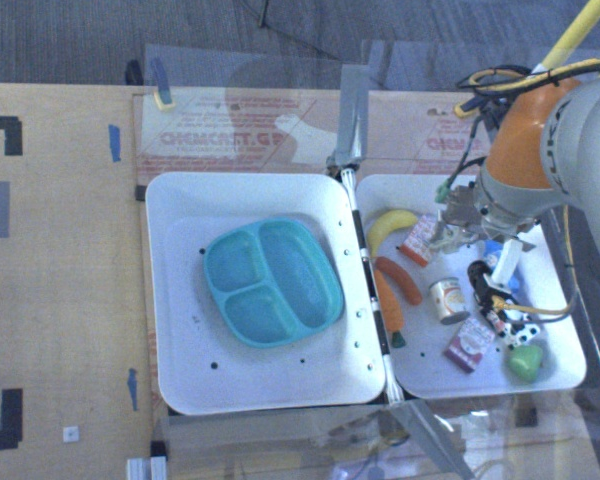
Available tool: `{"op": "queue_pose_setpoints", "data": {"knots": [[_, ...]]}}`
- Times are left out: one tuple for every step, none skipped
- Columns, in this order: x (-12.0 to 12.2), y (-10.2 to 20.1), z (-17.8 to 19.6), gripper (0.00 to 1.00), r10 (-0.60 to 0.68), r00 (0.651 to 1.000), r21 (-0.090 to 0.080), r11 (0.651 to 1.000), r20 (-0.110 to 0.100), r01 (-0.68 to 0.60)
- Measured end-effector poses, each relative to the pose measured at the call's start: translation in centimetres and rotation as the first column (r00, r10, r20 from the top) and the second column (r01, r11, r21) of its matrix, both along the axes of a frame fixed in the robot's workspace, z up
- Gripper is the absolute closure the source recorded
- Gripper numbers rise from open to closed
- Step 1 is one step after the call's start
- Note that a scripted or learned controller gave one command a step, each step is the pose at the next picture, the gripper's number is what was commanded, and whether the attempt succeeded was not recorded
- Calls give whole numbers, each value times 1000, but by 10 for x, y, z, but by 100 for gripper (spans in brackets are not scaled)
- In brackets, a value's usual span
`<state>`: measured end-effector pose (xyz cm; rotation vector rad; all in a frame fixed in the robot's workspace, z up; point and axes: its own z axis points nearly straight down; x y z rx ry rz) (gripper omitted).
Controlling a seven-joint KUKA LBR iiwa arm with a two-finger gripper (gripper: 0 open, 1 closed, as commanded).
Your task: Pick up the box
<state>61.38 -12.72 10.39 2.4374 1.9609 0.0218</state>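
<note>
the wooden tabletop (pixel 60 268) carries black corner marks and scraps of blue tape at far left. next comes the left bin (pixel 180 208), holding a teal plate (pixel 272 282) with three compartments, lying flat near the bin's middle. a metal divider (pixel 352 128) runs up from the seam between the two bins. the right bin (pixel 570 358) holds, from its left wall rightward: a carrot (pixel 389 310) lying lengthwise along the wall, a sausage (pixel 398 279) tilted just beside it, and a banana (pixel 388 226) curving above both. the box (pixel 418 240), small, white and red, lies near the banana's right end, at the upper left of this bin. the hand (pixel 448 234) sits just right of the box and close against it; whether its fingers are spread or closed cannot be told, and the box is not seen between them. below are a small can (pixel 446 299) and a pink packet (pixel 469 344). a blue and white bottle (pixel 502 264) and a green apple (pixel 525 363) lie further right. the grey arm (pixel 570 158) with its orange band (pixel 520 153) enters from the right.
</note>
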Motion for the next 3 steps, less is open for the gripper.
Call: {"op": "queue_pose_setpoints", "data": {"knots": [[0, 0, 0, 0, 0, 1000, 0, 1000, 0, 0], [56, -9, -11, 0, -137, 990, 1, 991, -15, 137], [21, -13, -9, 0, -333, 943, 7, 943, 0, 333]]}}
